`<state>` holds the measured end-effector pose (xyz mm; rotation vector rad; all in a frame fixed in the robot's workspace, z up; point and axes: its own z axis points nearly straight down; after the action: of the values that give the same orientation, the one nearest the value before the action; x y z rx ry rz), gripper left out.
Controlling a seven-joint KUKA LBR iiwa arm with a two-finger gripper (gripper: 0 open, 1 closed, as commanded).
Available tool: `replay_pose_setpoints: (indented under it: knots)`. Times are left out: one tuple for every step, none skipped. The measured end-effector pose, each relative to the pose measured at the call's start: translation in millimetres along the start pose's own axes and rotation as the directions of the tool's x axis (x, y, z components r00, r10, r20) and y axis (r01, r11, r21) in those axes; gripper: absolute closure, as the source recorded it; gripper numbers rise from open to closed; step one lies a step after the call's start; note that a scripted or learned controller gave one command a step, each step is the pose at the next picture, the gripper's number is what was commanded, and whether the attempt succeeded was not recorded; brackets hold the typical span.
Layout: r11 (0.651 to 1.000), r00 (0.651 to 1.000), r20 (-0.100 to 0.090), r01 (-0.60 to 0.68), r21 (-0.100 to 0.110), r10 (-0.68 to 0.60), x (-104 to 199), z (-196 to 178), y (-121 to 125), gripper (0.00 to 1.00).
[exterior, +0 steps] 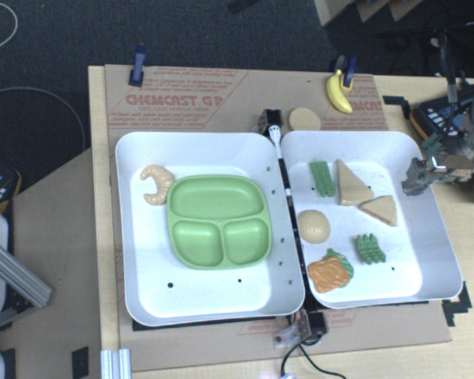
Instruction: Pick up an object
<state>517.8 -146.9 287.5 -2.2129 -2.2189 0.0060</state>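
The right bin (426, 251) holds a green bean pod (322, 178), two tan sandwich wedges (350, 184) (381, 208), a round beige bun (314, 226), a small green leafy piece (370, 248) and an orange carrot-like toy (330, 272). My gripper (416, 178) hangs at this bin's right rim, to the right of the wedges and apart from them. Nothing shows in its grasp. In the left bin (142, 243) lie a green divided plate (219, 219) and a tan croissant (156, 183) at the plate's upper left.
A yellow banana (339, 93) and a round tan disc (304, 119) rest on the cardboard behind the right bin. A blue clip (137, 65) sits at the board's back left. Cables and arm hardware (457, 125) crowd the right side.
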Motion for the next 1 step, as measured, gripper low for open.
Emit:
replay_pose_setpoints:
  knots:
    - [1.000, 1.000, 0.001, -0.001, 0.002, 0.001, -22.7, 151.5, 99.7, 1.00]
